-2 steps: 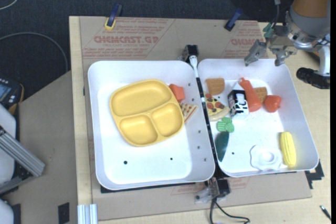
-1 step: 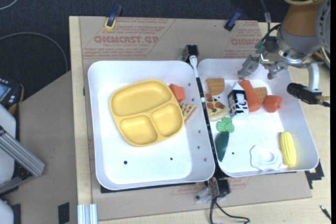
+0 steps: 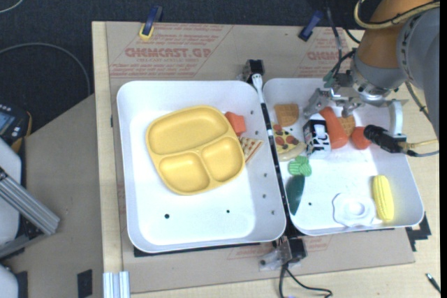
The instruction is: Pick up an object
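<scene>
Camera view: glossy moulded yellow tray, three rounded compartments

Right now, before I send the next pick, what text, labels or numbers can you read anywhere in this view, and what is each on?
"CHEMCAST GP", in red print on the brown board behind the left bin.
The same red print repeats on the board behind the right bin and in smaller rows elsewhere; too blurred or cut off to read.
Black-and-white item under the gripper: markings unreadable.
</scene>
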Tool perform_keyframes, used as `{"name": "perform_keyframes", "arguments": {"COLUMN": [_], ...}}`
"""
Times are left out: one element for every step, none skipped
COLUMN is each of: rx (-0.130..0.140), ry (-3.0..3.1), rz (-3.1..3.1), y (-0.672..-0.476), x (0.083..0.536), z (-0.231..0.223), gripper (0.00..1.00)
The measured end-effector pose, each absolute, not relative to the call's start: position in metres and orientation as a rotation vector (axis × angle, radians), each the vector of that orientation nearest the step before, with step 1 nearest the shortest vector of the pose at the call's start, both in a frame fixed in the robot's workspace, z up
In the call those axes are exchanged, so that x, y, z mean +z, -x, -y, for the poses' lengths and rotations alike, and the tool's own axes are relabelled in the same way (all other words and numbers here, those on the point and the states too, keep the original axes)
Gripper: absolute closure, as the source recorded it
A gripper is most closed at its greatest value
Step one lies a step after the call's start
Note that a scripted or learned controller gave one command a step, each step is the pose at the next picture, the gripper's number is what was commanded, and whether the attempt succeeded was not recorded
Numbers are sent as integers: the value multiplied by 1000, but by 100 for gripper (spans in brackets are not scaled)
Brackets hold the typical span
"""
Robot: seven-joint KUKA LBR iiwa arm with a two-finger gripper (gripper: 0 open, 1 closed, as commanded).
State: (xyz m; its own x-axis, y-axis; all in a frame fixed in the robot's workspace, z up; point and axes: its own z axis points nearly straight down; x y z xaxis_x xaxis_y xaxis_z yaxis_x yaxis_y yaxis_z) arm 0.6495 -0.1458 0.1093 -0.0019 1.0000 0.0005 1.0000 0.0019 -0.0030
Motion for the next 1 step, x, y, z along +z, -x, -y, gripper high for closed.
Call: {"name": "perform_keyframes", "arguments": {"rx": [-4], "ry": [2222], "rz": [2229], "y": [-652], "x": [89], "z": [145], "gripper": [0]}}
